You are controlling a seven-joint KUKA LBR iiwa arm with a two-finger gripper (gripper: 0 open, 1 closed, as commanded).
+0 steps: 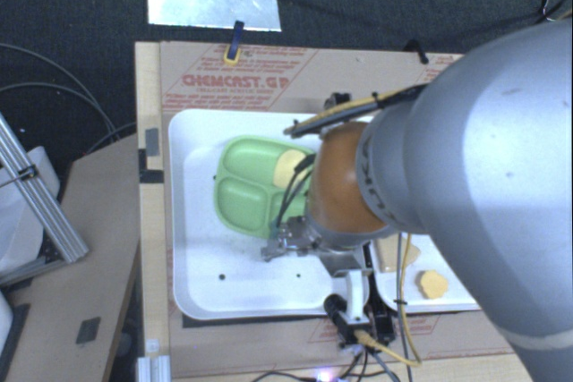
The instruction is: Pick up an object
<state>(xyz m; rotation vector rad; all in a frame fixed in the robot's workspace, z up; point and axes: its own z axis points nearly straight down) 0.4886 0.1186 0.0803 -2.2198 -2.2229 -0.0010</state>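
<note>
Green two-lobed tray (249, 188) with pale yellow piece (290, 164) lies in left bin (192, 228). Arm (448, 157) covers its right side; yellow chunk (433, 284) in right bin. Claw state: cannot tell.

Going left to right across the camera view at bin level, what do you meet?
White bin's left rim → green two-compartment tray → pale yellow piece at the tray's edge → arm's orange band → small yellow block.
</note>
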